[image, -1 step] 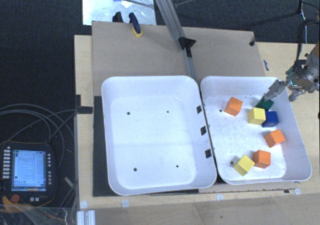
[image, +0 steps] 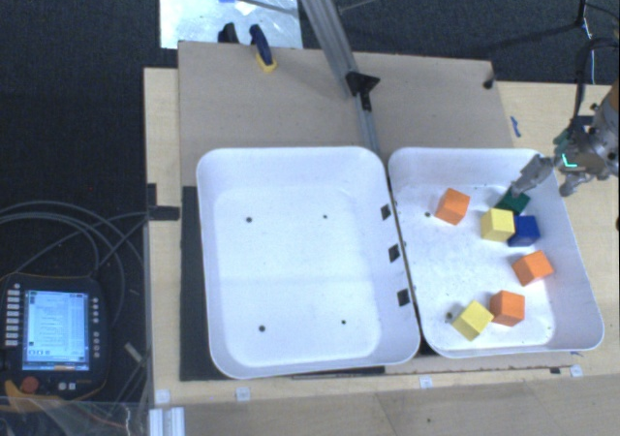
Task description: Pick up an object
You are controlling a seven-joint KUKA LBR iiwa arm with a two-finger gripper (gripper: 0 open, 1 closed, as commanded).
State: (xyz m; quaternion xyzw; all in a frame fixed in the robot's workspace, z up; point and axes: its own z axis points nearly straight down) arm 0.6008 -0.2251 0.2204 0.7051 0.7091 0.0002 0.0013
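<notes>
The two-finger gripper [image: 531,178] reaches into the right white bin [image: 572,327], tips at a dark green cube [image: 514,201]; whether its jaws are apart I cannot tell. That cube touches a yellow cube [image: 497,224] and a blue cube [image: 526,229].

**Claw at the far edge of the right bin**

Two white bins sit side by side on the surface [image: 291,95]. The left bin [image: 218,182] has bare walls. The right bin [image: 572,327] holds blocks: an orange block [image: 451,205], a yellow block [image: 497,224] touching a blue block [image: 524,229], a green block [image: 514,200] just behind them, another orange block [image: 532,266], then a yellow block [image: 473,319] beside an orange block [image: 507,307]. The claw [image: 535,174] hangs near the green block.
</notes>
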